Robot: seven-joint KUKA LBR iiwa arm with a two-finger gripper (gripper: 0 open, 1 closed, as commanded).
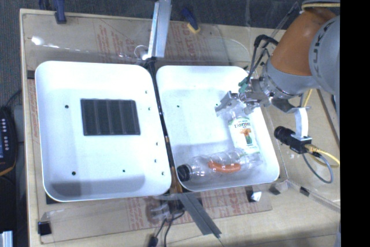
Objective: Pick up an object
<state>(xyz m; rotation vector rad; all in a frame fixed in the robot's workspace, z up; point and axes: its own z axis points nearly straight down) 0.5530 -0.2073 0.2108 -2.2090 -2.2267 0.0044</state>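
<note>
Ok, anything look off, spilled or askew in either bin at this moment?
Nothing spilled or visibly broken. Two clear plastic bottles lie on their sides in the right bin: one with a black cap along the near wall, one with a white label by the right wall. The gripper is low over the labelled bottle's top end.

From my console: two white bins (58, 182) on a tan desk (87, 32) printed with red lettering. The left bin holds a dark grey ribbed panel (110, 117); the right, a clear bottle (217, 165) with black cap and orange label, and a white bottle (243, 131) marked orange and green.
</note>
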